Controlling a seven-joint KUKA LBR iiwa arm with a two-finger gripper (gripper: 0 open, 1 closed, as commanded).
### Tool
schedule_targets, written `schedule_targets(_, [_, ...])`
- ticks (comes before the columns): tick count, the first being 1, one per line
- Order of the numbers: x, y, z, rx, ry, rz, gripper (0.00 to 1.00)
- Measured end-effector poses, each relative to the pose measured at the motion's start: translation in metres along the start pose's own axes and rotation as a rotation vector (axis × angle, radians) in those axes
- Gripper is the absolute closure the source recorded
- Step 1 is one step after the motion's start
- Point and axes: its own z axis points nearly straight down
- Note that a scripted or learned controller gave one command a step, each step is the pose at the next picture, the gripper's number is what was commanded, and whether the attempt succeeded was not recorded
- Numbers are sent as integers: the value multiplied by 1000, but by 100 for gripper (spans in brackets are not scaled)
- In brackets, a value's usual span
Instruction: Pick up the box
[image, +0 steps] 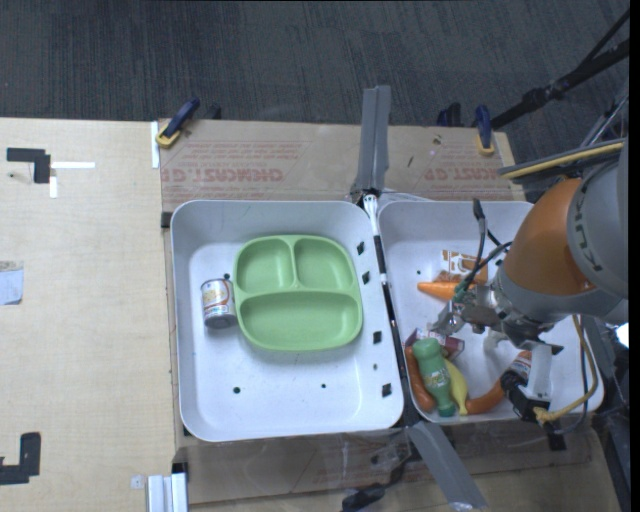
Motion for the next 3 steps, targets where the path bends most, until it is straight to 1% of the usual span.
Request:
schedule_targets(1, [-1, 0, -9, 2, 0, 2, 100])
schedule_targets(2, [-1, 0, -9, 1, -1, 3, 0])
schedule_targets(3, [3, 28, 0, 0, -1, 71, 0])
